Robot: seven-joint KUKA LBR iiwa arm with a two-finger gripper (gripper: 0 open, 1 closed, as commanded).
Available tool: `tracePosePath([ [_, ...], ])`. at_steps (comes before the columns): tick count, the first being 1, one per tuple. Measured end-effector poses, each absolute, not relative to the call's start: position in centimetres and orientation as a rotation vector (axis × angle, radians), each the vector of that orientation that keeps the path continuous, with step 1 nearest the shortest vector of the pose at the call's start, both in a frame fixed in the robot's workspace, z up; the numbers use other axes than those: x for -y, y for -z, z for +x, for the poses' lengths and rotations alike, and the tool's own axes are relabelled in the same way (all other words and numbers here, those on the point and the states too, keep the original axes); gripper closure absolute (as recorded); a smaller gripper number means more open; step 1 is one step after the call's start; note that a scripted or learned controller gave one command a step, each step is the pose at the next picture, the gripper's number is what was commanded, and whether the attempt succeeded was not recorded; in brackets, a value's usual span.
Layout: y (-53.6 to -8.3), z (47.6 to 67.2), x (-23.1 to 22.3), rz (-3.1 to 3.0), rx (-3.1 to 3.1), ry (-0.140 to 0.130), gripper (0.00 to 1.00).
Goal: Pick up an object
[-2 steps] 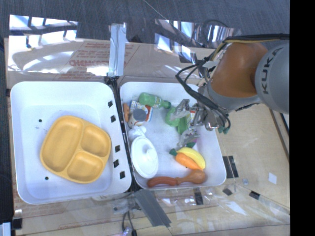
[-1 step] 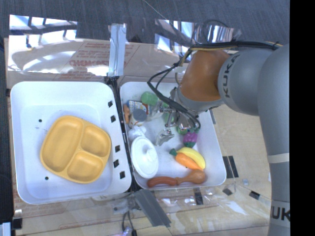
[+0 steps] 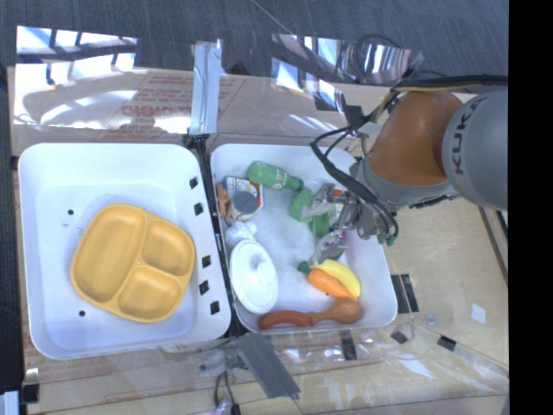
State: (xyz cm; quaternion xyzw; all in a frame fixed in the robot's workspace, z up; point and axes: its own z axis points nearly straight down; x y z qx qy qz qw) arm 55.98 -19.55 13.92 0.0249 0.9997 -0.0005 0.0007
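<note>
The grey arm's gripper (image 3: 333, 232) hangs low in the right-hand white bin (image 3: 380, 279), just above the yellow plastic banana (image 3: 339, 276), probably lining up a grasp on it. Whether its jaws are spread or pressed together cannot be told; nothing visibly sits between them.

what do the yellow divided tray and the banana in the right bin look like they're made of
Yellow divided tray: likely moulded plastic, matte to semi-gloss, judging by its even colour and soft rounded compartment edges. Banana: probably a plastic toy, given its smooth, uniform bright yellow with a faint sheen, though a real one can't be ruled out.
</note>
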Motion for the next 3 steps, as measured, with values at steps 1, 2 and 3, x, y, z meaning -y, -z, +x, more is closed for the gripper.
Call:
tracePosePath([
  [1,-9.2,56.6,14.9,0.256,-3.133,-0.002,0.00],
  [2,-10.3,56.8,14.8,0.245,-3.131,0.000,1.00],
  [3,-17.2,63.7,16.4,0.388,-3.109,0.002,1.00],
])
